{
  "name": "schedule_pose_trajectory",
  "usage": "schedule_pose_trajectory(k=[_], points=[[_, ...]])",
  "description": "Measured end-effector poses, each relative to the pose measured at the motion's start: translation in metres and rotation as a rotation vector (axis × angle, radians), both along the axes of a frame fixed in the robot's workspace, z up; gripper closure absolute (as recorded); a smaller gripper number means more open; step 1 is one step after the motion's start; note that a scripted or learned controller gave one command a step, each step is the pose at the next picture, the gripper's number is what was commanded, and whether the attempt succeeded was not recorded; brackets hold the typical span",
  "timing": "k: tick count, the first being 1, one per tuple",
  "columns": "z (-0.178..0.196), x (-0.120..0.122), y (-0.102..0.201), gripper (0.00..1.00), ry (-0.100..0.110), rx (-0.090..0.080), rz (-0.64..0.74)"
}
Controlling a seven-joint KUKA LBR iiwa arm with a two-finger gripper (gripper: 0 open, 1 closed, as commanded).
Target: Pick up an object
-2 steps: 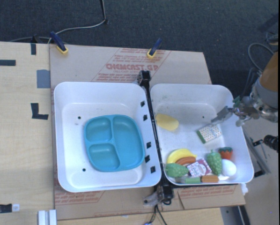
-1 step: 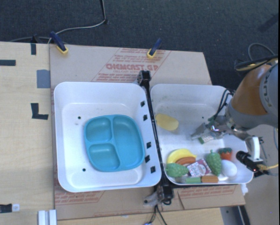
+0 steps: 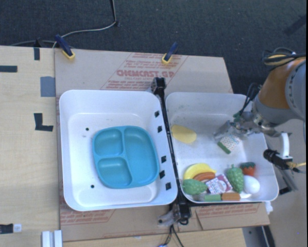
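Observation:
My gripper (image 3: 230, 133) reaches into the right bin (image 3: 205, 107) from the right and hangs low over its middle-right floor. A small green and white object (image 3: 226, 146) lies right under and in front of its tip; whether the two touch is unclear. To the left of the gripper, apart from it, lies a pale yellow piece (image 3: 184, 134). Toy food is piled along the bin's front edge: a yellow banana-like piece (image 3: 197, 169), a green vegetable (image 3: 194, 186), a pink packet (image 3: 216, 184), a green bumpy piece (image 3: 235, 178), a red tomato (image 3: 248, 168) and a white egg (image 3: 252, 185).
The left bin (image 3: 71, 112) holds a blue divided plate (image 3: 125, 156). A black divider with clips (image 3: 162, 133) runs between the bins. The arm's orange band (image 3: 277, 84) stands over the right bin's right rim. Cardboard (image 3: 138, 71) lies under both bins.

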State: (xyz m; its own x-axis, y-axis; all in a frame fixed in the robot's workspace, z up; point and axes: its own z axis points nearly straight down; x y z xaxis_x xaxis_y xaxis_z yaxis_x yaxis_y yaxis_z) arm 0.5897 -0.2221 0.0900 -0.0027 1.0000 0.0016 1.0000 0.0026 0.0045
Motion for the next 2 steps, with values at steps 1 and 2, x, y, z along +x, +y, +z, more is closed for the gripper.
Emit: schedule_pose_trajectory(k=[1,2], points=[[0.001,-0.038,0.052,0.00,-0.014,-0.012,-0.002],[0.001,-0.046,0.097,0.00,-0.015,-0.012,-0.003]])
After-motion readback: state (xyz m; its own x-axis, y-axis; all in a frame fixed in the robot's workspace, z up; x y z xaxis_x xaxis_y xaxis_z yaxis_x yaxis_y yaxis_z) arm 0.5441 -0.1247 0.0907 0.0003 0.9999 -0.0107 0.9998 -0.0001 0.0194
